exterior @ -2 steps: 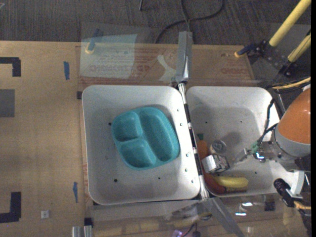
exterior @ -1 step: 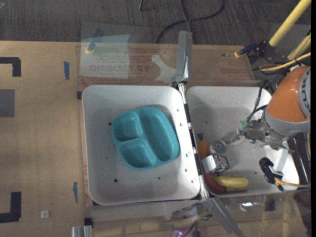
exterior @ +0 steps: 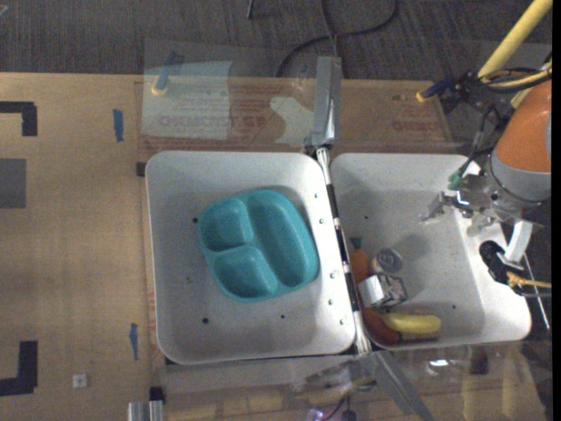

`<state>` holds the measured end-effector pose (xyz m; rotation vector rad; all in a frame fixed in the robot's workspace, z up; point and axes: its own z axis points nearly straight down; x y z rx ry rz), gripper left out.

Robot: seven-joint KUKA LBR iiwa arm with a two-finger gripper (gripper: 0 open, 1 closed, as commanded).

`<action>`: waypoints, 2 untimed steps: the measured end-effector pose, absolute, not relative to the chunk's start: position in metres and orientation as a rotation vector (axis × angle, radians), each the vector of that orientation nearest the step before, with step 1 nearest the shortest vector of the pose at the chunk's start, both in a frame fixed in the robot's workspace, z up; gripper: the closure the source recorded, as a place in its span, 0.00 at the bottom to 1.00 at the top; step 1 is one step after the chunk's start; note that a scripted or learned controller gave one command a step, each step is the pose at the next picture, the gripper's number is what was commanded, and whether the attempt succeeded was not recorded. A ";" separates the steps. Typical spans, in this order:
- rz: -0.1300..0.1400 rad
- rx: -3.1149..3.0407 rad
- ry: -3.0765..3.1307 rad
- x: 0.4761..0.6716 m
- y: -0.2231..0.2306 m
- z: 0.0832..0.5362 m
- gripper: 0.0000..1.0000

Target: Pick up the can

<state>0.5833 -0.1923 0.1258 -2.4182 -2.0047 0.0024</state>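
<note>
A yellow banana (exterior: pixel 413 324) is seen at the right bin's (exterior: pixel 491 318) near edge, a red-orange item (exterior: pixel 372 319) beside it at the divider wall. The can (exterior: pixel 387 260) is found just behind, a shiny metallic object (exterior: pixel 378 289) touching it. The teal divided plate (exterior: pixel 258 243) is centred in the left bin (exterior: pixel 171 235). The gripper (exterior: pixel 469 207) is positioned well apart, at the far right; grip state cannot be told.

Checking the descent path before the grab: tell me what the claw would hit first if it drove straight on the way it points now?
Likely the bare floor of the right bin. The claw seems to point down, well right of the can, though depth is unclear.
</note>
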 end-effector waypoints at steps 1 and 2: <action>0.006 -2.413 -2.010 0.584 -0.191 0.134 1.00; 0.005 -2.681 -1.637 0.570 -0.181 0.208 1.00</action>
